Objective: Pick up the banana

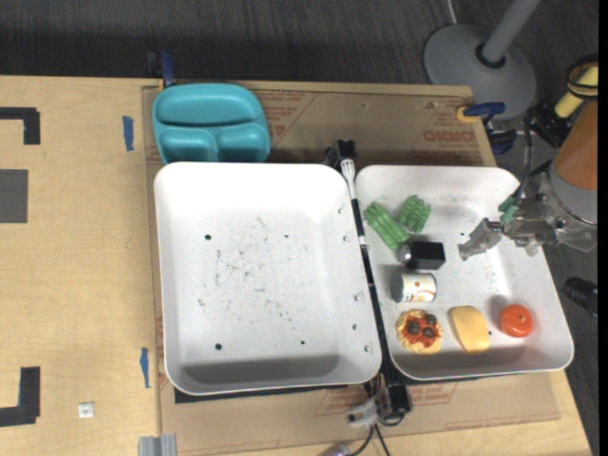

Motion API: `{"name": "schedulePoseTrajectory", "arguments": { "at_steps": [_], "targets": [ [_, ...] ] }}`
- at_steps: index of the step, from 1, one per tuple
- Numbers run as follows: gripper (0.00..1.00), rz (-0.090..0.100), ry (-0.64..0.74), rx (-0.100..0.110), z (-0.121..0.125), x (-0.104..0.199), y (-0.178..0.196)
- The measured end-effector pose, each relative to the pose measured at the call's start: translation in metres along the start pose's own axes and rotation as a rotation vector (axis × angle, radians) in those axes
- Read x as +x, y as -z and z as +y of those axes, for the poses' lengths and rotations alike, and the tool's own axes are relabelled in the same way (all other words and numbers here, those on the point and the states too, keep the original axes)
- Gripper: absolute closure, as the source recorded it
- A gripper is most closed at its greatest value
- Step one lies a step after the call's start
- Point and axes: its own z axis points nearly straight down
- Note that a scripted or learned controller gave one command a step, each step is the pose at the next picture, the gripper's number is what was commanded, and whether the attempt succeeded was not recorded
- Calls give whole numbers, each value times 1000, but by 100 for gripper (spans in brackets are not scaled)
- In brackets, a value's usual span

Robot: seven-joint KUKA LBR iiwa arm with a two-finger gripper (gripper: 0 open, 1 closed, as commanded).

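Note:
A stubby yellow item, the only yellow thing in the right bin, lies near that bin's front edge; its shape is too small to say for sure that it is the banana. It rests between a pizza-like toy and a red tomato-like ball. My gripper hangs over the right half of the same bin, pointing left, well behind the yellow item and apart from it. Nothing shows in its grasp.
In the right bin also lie two green ribbed pieces, a black block and a small white can. The left bin adjoins it. A teal tray sits behind the left bin.

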Motion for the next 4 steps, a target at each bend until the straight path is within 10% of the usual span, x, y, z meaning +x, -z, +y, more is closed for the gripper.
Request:
{"name": "schedulePoseTrajectory", "arguments": {
  "at_steps": [1,2,4],
  "targets": [
    [0,-2,56,-3,-25,24,-102],
    [0,-4,481,-9,20,46,-121],
    [0,-1,597,-4,-50,225,-23]
  ]
}}
